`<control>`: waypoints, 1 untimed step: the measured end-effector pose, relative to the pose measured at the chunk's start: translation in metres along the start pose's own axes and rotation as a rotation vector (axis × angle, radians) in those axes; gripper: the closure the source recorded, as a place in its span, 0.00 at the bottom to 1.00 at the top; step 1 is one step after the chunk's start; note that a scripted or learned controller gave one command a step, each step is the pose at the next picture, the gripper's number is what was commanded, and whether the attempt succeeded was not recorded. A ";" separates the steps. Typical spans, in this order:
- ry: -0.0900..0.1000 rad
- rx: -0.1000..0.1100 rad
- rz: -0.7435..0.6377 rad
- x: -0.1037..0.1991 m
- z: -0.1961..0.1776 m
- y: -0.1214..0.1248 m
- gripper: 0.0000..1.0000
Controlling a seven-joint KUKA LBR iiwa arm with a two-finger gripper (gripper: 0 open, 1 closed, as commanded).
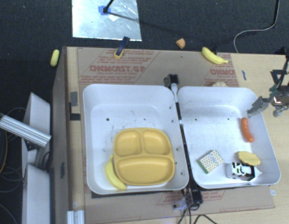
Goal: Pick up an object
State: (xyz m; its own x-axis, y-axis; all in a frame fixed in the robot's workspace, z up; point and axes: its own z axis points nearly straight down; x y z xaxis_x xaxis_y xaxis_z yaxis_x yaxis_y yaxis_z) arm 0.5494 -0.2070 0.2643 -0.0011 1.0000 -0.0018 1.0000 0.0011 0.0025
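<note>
1. At the right edge of the frame, above the middle: gripper (254,107), a grey pointed tip reaching over the upper right rim of the right bin (219,93). Too small and blurred to tell open from closed; nothing visible in its grasp.
2. Judged progress: early. No object lifted yet; approach, grasp and lift all left to do.
3. Just below and left of the tip, apart from it: an orange sausage-shaped piece (247,129), smooth and rounded, lying along the bin's right wall. Probably the nearest candidate.
4. Lower right corner of the same bin: a yellow rounded lump (249,158) resting on a black-and-white boxy item (240,171); left of these, a flat tilted card (210,161) with a fine green-and-white pattern.
5. Left bin (130,93), same shallow white moulded plastic with rounded corners: a glossy yellow tray with 3 compartments (143,156), and a toy banana (113,174) touching its lower left edge.
6. Beneath both bins: a brown board with red lettering (135,64); a second yellow banana (213,55) near its upper right.
</note>
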 end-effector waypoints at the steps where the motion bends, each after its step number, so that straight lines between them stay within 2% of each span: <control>1: 0.002 0.003 -0.001 0.021 0.064 -0.008 0.00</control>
State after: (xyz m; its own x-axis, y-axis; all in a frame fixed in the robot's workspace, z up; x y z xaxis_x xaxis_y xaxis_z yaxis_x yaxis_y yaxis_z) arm 0.5412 -0.1856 0.2004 -0.0017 1.0000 0.0003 1.0000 0.0017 -0.0001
